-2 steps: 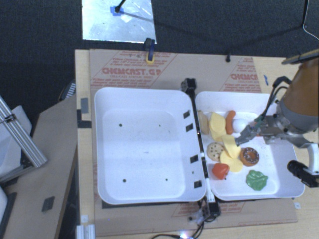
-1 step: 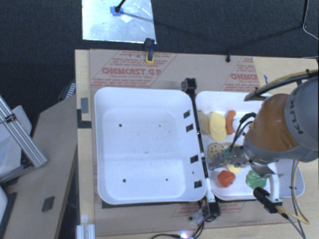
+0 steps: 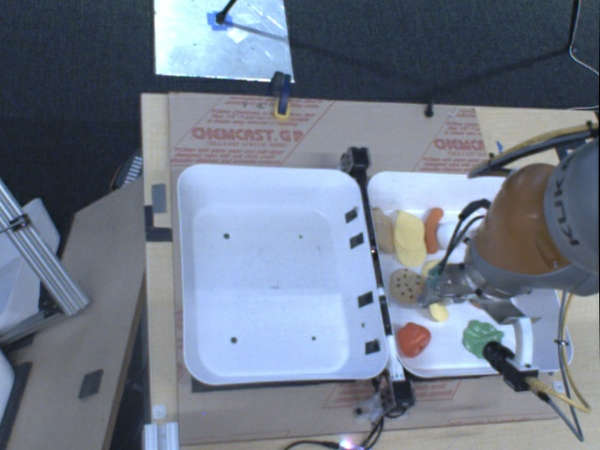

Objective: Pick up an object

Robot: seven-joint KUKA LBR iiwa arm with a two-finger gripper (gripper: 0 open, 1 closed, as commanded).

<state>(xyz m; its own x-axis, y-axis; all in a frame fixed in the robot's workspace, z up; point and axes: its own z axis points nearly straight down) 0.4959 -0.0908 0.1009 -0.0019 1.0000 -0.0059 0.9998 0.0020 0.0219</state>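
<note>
1. Dark carpet is surrounding a cardboard-topped bench that is carrying two white bins side by side.
2. Candidate objects are all lying in the right bin: a yellow piece near its centre, an orange piece touching it at 3 o'clock, a tan perforated disc just below at 6 o'clock, a small yellow lump beside the disc at 4 o'clock, a red piece at the bin's 7 o'clock, and a green piece at its 5 o'clock.
3. The gripper is hanging low between the disc and the small yellow lump, close to both; whether its jaws are parted or closed cannot be told, and nothing is visibly held.
4. The arm is reaching in from 3 o'clock, covering the bin's right portion.
5. The left bin is lying at 9 o'clock of the gripper.
6. Judgement: the approach-and-descend step appears to be in hand; no grasp is confirmed. The next move is calling for centring over one item, likely the disc or the lump, closing, then lifting straight up.
</note>
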